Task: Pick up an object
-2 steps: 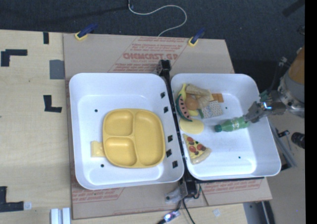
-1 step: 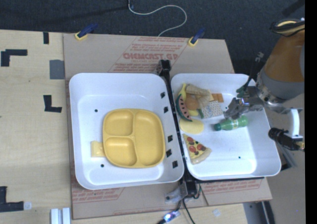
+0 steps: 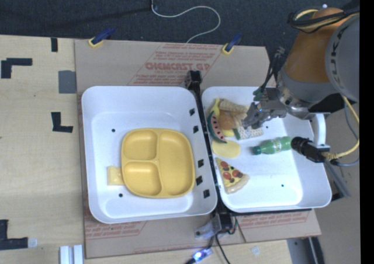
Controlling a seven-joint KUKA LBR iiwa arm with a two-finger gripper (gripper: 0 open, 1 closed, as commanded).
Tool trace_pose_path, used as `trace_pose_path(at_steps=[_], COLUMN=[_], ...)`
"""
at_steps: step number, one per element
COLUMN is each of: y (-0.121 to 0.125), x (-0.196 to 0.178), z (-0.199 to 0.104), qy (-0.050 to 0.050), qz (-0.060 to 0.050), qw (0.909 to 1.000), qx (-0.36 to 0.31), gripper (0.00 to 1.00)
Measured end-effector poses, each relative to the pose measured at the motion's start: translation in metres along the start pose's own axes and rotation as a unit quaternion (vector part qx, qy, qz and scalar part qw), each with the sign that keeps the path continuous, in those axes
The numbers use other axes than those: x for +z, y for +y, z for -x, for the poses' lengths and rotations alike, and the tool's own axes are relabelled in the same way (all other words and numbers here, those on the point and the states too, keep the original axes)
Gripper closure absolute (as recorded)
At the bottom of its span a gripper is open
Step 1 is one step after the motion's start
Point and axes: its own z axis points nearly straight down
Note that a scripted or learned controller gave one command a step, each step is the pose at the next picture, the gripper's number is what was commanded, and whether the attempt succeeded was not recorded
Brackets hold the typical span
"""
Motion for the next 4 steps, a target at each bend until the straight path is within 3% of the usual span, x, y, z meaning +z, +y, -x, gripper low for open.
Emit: trace_pose_path(at_steps=[1, 2, 4], y=[0.021, 0.041, 0.032], x=[0.010, -0.001, -0.008], z=[-0.043, -0.057, -0.070], qy=[-0.001, -0.001, -0.001], qz=[-0.001, 0.000, -0.001], qw=[1.0000, 1.0000, 1.0000], qx=[0.002, 0.003, 0.004], gripper=[1.00, 1.00, 1.00])
